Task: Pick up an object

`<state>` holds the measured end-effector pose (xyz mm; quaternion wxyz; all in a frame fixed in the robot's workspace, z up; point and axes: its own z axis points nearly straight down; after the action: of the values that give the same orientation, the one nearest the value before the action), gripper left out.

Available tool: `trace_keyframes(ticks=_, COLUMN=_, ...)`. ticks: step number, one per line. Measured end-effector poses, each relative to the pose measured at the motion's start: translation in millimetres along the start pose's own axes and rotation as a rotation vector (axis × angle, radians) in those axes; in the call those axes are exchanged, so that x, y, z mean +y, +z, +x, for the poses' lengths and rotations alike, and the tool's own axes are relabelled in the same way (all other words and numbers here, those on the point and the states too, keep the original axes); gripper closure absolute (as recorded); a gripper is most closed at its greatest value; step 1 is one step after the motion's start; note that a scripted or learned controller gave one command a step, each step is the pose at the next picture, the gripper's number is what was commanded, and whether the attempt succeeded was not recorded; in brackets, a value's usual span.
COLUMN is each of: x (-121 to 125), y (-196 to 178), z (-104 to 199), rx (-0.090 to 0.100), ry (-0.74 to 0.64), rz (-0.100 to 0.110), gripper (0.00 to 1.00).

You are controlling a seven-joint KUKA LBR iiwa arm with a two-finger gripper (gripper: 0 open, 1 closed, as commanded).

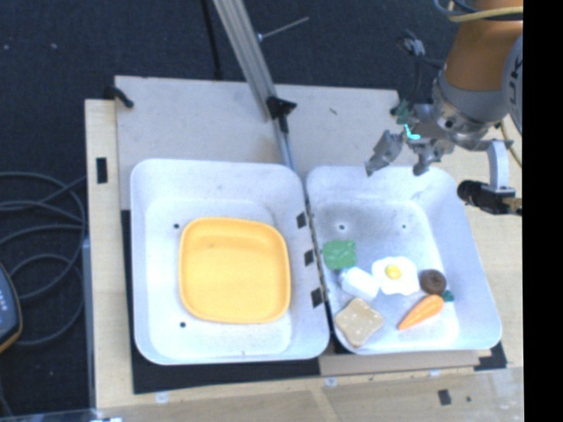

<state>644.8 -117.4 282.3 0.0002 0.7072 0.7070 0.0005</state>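
The jaws (402,156) stand spread and hold nothing, hovering over the far rim of the right bin (471,262). The carrot (420,311) lies in that bin's near corner (beside a dark doughnut (432,280)). It looks light, stiff and slightly slick, so gripping across its thick middle seems safest.

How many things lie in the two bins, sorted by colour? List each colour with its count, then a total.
Yellow plate: 1
Green piece: 1
White block: 1
White-and-yellow fried egg: 1
Brown doughnut: 1
Orange carrot: 1
Tan bread slice: 1
Total: 7
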Motion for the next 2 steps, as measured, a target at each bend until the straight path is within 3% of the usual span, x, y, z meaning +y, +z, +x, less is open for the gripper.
trace_keyframes(ticks=1, x=0.0, y=0.1, z=0.0, rx=0.0, ry=0.0, rz=0.0, gripper=0.0)
trace_keyframes(ticks=2, x=7.7, y=57.8, z=1.6, rx=-0.001, ry=0.0, rz=0.005, gripper=0.0)
